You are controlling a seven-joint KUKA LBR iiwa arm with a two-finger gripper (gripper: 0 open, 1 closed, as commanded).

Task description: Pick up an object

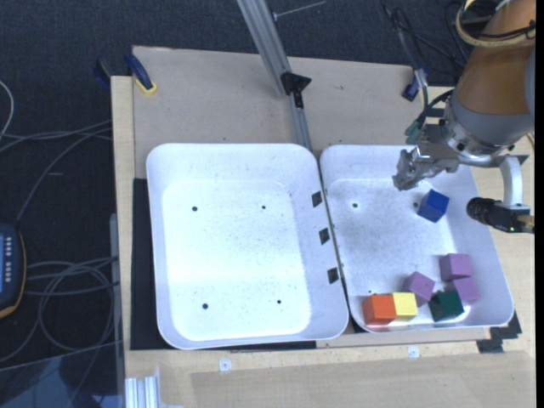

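Observation:
My gripper [406, 177] hangs over the upper part of the right bin [365, 236], with nothing visibly between its fingers. A blue cube [433, 205] lies just to its lower right, apart from it. Along the bin's near edge sit an orange block [380, 308], a yellow block [404, 304], a dark green block [444, 305] and three purple blocks [456, 266], [421, 283], [467, 289].
The left bin [161, 228] lies beside the right one, with black clips [324, 235] along the shared wall. A grey metal pole [272, 49] slants across the bench behind the bins. Cables lie on the floor at left.

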